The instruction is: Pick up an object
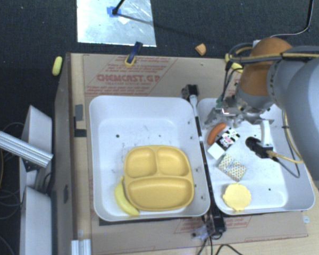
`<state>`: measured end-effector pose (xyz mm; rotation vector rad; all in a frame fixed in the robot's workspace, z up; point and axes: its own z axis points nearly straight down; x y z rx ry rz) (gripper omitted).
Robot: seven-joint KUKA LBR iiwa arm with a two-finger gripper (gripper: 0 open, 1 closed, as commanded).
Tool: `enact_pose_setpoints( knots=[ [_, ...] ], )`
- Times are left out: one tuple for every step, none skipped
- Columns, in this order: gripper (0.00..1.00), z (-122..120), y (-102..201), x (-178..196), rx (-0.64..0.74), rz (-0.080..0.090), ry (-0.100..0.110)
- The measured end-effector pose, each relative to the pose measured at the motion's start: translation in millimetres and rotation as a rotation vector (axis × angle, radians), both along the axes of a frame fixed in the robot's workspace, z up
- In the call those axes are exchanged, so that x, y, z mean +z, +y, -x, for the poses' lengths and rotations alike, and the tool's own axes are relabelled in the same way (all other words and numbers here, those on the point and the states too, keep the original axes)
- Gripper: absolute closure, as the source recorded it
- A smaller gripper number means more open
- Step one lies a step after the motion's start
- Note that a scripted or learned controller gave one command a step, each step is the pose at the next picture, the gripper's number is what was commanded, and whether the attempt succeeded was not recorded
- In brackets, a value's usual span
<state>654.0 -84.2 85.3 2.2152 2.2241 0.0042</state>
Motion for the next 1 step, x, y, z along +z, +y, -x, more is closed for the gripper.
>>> enact_pose_setpoints(
  knots=[
    [1.00,-1.0,0.1,11.1,0.001,0.000,-0.003]
  ],
)
